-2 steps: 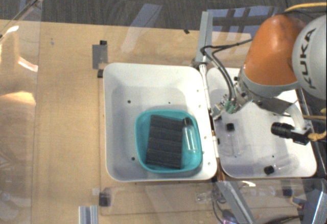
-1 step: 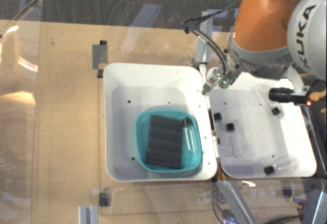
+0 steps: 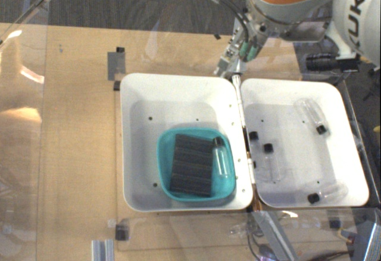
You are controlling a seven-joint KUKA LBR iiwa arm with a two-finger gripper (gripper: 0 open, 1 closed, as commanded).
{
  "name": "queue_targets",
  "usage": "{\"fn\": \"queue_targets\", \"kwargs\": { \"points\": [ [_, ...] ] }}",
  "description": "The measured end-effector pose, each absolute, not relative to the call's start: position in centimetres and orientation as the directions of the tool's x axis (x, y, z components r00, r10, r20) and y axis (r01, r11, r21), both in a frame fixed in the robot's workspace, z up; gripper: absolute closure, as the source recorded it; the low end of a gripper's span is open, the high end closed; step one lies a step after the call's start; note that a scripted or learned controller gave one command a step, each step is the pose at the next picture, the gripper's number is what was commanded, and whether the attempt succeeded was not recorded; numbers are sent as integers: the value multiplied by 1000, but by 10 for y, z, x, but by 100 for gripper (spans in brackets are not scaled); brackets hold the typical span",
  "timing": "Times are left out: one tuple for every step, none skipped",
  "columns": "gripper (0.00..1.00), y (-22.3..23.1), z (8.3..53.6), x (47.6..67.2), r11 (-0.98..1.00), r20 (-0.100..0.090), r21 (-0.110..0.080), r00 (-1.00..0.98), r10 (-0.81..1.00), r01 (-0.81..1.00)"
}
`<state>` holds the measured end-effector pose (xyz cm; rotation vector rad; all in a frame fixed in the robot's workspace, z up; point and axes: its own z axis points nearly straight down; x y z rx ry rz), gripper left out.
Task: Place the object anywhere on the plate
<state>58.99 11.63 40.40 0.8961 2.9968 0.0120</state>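
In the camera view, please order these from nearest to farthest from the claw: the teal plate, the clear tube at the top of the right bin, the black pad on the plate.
From the claw:
1. Clear tube, right bin, upper part.
2. Teal plate, left bin.
3. Black pad, on the plate; too close to the plate to rank apart.

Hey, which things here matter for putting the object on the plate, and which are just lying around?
Job:
teal plate
clear tube on the plate
dark ridged block
gripper

Lying about:
clear tubes in the right bin
left bin
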Motion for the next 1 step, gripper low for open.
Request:
{"fn": "queue_targets", "kwargs": {
  "points": [
    [0,116,404,590,836,-10,10,-836,549,549]
  ]
}}
